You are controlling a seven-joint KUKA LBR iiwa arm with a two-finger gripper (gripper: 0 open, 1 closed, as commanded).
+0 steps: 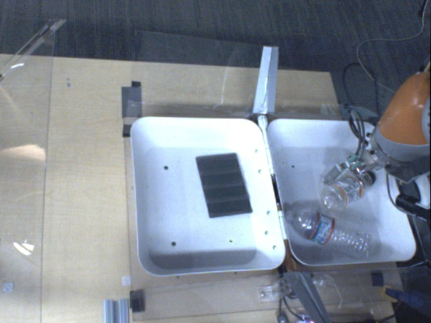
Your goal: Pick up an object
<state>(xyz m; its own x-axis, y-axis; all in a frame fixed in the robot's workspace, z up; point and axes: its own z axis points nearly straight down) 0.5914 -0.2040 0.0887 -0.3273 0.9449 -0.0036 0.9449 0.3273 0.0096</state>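
Note:
A clear plastic bottle (341, 194) lies in the right bin (296, 147), just below and touching my gripper (353, 169). The gripper hangs low over the bin's right half, under the grey wrist and its orange band (407, 110). A second clear bottle with a blue and red label (328, 229) lies along the bin's front edge. In the left bin (155, 180) a flat black ridged block (223, 185) rests near the middle.
A metal post (266, 79) stands behind the seam between the bins. Cables (357, 79) loop behind the right bin near the arm. Light wooden bench (74, 180) stretches to the left of the bins.

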